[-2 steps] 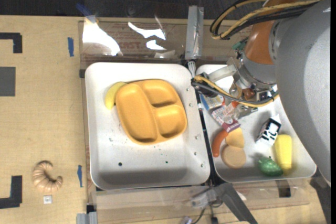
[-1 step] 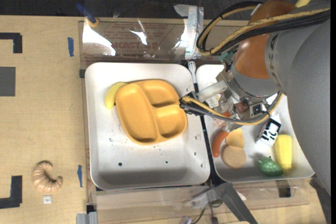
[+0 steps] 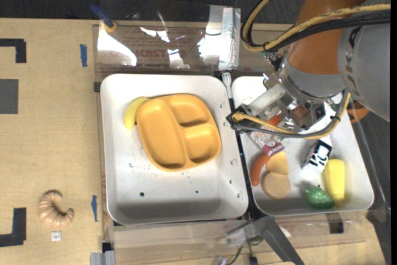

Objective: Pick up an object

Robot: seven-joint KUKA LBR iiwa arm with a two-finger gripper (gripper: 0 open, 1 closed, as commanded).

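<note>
arm (image 3: 335,40) – over right bin's (image 3: 366,195) top edge | toys – crowd bottom edge

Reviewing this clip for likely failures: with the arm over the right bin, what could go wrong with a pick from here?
1. The items in the right bin are crowded: the sausage, tan round piece and pale yellow piece touch, so a grasp may nudge or catch two.
2. The corn and green piece lie by the bin's near wall, leaving little room.
3. Loose cables hang low by the divider and might snag.
</note>
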